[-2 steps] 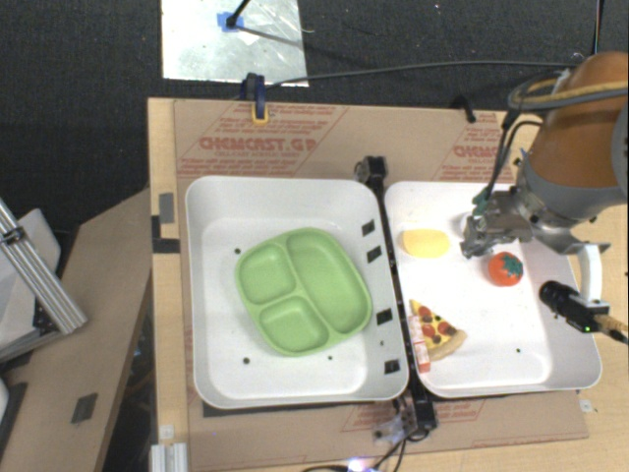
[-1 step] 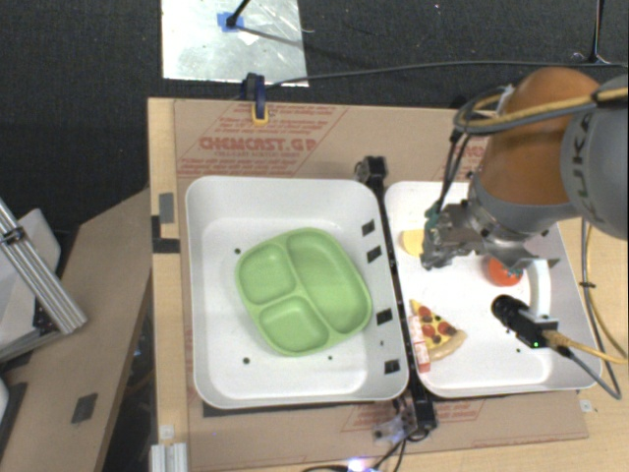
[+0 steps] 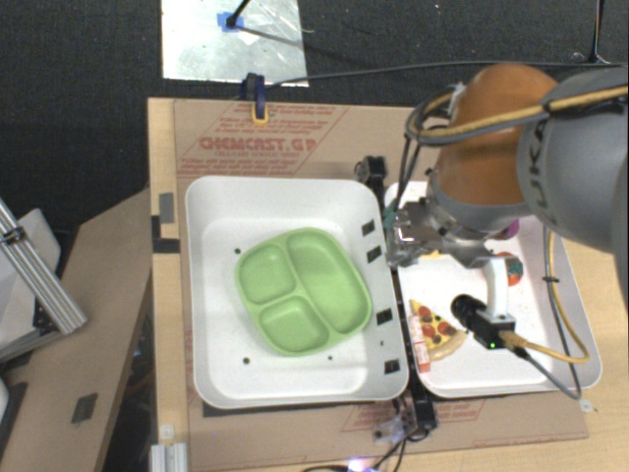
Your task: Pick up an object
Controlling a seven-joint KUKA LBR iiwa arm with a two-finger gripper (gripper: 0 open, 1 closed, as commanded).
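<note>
A toy pizza slice lies in the near left part of the right bin. A red and white object sits further right in that bin, and a purple scrap peeks out from under the arm. The gripper hangs low over the right bin's left edge, just beyond the pizza slice, and the bulky grey and orange wrist above hides much of it. A black part with a green light sticks out beside the pizza slice. A green divided plate rests in the left bin.
A yellow cable loops over the right bin's near side. Black clips line the wall between the bins. A blue clamp holds the cardboard at the back. An aluminium frame stands at the far left.
</note>
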